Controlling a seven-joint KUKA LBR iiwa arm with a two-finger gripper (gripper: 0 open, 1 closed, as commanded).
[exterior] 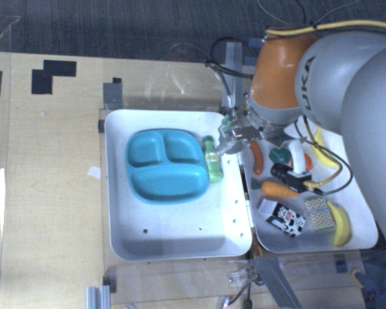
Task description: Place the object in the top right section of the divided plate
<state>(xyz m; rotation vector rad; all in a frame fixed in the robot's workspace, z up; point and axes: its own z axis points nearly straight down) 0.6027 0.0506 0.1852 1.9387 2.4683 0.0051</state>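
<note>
Pincer (226,136) above right rim of left white bin (180,237), grip state cannot tell; translucent green bottle (212,161) just beside blue divided plastic plate (166,166).

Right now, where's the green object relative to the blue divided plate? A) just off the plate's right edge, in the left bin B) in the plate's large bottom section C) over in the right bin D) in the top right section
A: the green object lies against the right rim of the blue divided plate, on the left bin floor, below the gripper.

The arm (321,76) hides much of the right bin (367,234), and the gripper (235,132) blurs into clutter.
</note>
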